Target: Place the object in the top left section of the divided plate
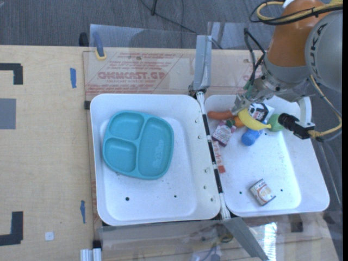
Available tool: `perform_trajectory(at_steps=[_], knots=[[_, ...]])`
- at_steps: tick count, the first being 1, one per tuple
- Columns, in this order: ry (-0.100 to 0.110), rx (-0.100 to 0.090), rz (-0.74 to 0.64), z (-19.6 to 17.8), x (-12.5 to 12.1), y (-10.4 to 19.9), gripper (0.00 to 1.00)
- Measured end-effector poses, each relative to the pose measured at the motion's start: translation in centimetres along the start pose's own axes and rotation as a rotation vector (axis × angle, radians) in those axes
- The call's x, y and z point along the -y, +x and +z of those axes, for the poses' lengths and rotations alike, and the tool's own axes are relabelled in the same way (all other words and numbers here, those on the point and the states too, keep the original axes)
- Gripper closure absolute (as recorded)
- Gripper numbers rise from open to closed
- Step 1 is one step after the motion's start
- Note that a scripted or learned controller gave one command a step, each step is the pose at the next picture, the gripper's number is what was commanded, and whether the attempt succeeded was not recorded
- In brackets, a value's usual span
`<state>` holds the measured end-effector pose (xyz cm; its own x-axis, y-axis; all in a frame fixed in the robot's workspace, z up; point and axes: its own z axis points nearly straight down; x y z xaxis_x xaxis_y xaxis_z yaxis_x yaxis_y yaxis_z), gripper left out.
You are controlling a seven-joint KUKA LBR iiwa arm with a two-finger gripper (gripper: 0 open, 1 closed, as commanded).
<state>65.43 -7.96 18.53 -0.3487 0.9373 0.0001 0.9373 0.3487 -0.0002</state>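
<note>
Two white bins side by side on the bench. The left bin (109, 200) has exactly one thing in it: a teal divided plate (138, 144) with three sections, lying flat and a bit rotated, sitting toward the upper left part of the bin. All three sections look bare. The right bin (293, 189) has the clutter, bunched up along its top edge: one yellow banana (253, 122), one blue cylinder-ish piece (250, 137) just below it, one orange carrot-looking thing (219, 114) to the left, one green item (274, 122) to the right, and one small pinkish packet (222, 134) near the divider. Then one little box (261, 192) sits by itself well apart, lower in the bin. So six loose items, give or take, since that pile overlaps. The gripper (246, 103) is down right over the pile by the banana's upper end, but honestly I can't tell how it's set or whether it has anything.
</note>
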Motion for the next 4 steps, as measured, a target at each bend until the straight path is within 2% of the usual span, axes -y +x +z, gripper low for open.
perform_trajectory(at_steps=[1,2,3,4], knots=[[-0.006,0.003,-0.125,-2.3,-3.4,5.3,1.00],[0.000,0.000,-0.020,0.1,0.3,14.1,1.00],[-0.004,0.001,0.009,-2.7,-4.6,22.0,1.00],[-0.003,0.001,0.203,-3.3,-5.5,29.2,1.00]])
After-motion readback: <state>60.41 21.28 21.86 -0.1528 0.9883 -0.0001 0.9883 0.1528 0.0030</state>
